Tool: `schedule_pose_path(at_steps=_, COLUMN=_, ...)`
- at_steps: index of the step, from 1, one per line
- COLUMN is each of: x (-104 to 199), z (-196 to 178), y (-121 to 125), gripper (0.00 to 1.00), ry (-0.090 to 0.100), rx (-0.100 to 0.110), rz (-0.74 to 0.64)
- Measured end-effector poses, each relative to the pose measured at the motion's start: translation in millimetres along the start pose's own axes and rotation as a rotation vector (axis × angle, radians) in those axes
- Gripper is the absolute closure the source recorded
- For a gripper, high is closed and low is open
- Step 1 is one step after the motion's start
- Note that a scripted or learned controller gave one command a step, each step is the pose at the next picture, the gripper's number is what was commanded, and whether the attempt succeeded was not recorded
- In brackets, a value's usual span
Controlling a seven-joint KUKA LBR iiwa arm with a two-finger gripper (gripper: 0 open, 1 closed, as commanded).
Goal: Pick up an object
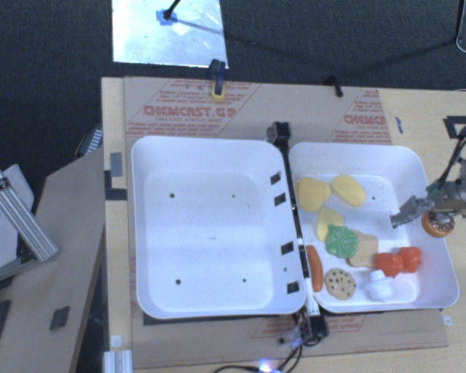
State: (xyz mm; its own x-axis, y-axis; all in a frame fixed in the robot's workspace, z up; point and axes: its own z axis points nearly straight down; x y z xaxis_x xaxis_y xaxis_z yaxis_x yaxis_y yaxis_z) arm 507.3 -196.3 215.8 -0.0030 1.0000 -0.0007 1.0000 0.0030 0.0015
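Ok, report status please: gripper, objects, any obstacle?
Gripper over right bin, holding nothing. Toy foods lying in bin. Path clear.

The left bin is a shallow white tray with small dark dots on its floor, joined by black clips along the shared edge. Both bins sit on a cardboard sheet printed with red lettering, lying on the wooden counter. A yellow and blue clamp grips the sheet's far edge; beyond it a shiny metal plate lies on dark carpet
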Motion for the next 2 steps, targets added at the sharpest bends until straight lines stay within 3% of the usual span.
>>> schedule_pose_path(at_steps=1, x=102, z=44, y=14, gripper=0.00, ry=0.005, rx=0.003, rz=-0.010)
schedule_pose_path(at_steps=2, x=43, z=132, y=-20, gripper=0.00, ry=-0.003, rx=-0.007, rz=0.004)
